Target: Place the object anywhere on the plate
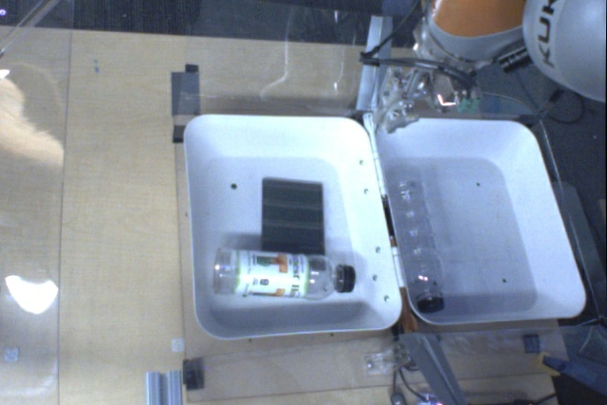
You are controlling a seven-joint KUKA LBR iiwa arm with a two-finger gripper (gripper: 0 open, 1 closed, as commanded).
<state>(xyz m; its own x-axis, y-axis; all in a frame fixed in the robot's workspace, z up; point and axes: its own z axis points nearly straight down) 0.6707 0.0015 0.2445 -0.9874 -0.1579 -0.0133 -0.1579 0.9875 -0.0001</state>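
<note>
A dark, ribbed square plate [292,209] lies flat in the left bin [213,166]. A clear plastic bottle [280,273] with a white and orange label and a black cap lies on its side just in front of the plate, its cap pointing right. It seems to touch the plate's front edge. My gripper [406,102] hangs below the orange band, over the back rims where the two bins meet. It is far from both the plate and the bottle, and nothing shows between its fingers.
The right bin [531,204] holds a second clear bottle [417,242] lying along its left wall, with its black cap at the front. A clear screen stands behind the bins. Bare wooden bench lies to the left.
</note>
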